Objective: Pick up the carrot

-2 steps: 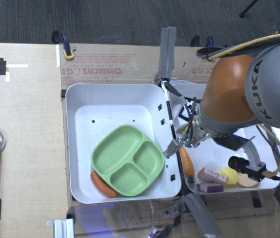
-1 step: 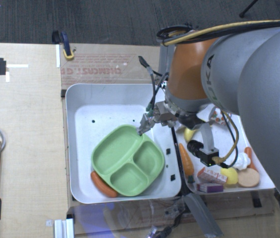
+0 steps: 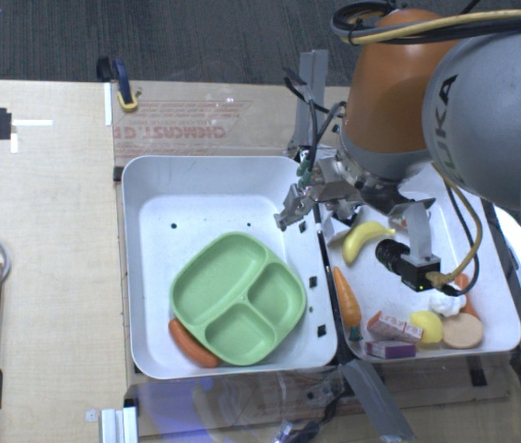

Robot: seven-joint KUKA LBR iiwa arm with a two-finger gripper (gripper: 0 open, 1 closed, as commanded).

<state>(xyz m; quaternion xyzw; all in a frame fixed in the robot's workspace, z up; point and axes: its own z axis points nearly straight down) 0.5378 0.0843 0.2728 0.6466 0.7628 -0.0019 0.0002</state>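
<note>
From the camera view, the carrot (image 3: 346, 299) is seen lying in the right bin (image 3: 500, 332), close against its left wall, below a banana (image 3: 363, 240). The gripper (image 3: 308, 203) is placed above the wall shared by the two bins, well above the carrot and apart from it. How wide it stands cannot be told, and nothing is seen in its grasp. A green plate (image 3: 238, 299) is set in the left bin (image 3: 149, 247), with a sausage (image 3: 192, 343) at its lower left edge.
</note>
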